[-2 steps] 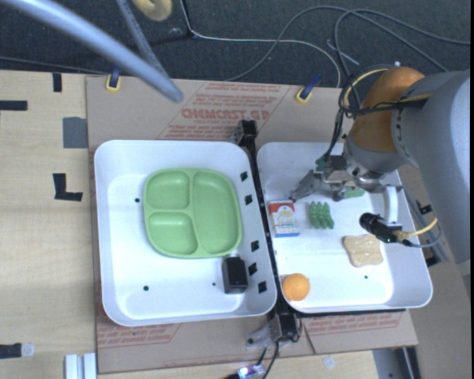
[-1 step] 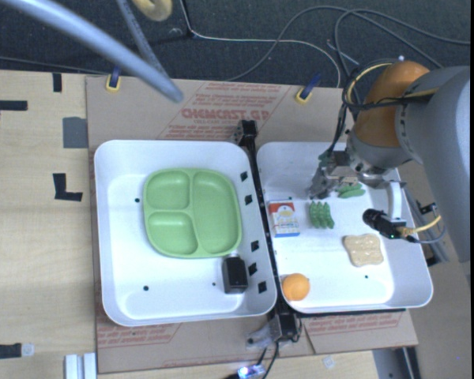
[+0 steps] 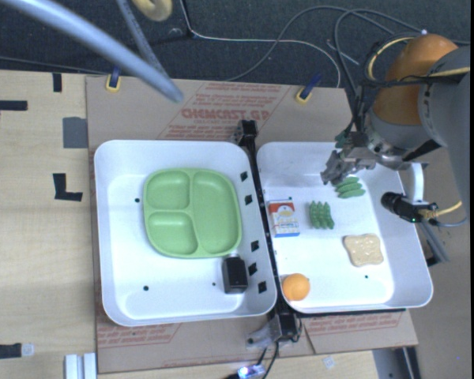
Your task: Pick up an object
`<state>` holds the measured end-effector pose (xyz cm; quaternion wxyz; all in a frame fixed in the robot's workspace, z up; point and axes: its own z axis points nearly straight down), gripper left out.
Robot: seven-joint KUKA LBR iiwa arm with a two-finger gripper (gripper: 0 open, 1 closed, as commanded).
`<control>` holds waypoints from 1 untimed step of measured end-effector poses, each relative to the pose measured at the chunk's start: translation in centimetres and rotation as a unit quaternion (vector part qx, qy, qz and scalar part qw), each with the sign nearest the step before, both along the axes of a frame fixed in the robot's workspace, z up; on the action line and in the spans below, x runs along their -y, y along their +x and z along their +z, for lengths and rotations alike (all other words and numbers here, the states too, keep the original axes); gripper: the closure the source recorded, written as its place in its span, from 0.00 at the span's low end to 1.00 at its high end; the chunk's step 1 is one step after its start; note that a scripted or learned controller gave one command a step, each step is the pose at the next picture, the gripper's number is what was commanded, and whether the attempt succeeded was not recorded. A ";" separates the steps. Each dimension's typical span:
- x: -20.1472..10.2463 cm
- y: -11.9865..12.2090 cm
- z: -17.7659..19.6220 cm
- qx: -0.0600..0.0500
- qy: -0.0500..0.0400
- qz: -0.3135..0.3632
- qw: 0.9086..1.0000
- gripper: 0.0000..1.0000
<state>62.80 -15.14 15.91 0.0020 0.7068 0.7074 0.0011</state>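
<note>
Nothing lifted yet. Nearest candidate: green pea pod [image 3: 349,188], flat on the right bin [image 3: 403,290] floor toward its far right corner, just beside the gripper [image 3: 336,172]. Cannot tell whether released or clenched. Nothing seen grasped. Grasp and lift left to do. Far rim close behind; open floor toward the bin's middle, before the second green pod [image 3: 321,215].

Light wooden bench top [image 3: 31,235] with black tape marks [image 3: 63,186] on the left side. Brown printed cardboard sheet [image 3: 221,109] lies flat on it, held at the far edge by yellow clamps [image 3: 304,95]. Dark carpeted floor [image 3: 245,6] beyond the far edge, thin grey cables [image 3: 300,22] trailing across it. Lighting even, soft shadows.
</note>
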 end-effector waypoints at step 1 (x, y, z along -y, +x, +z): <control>0.4 -0.1 4.4 0.000 0.000 0.000 1.000 1.00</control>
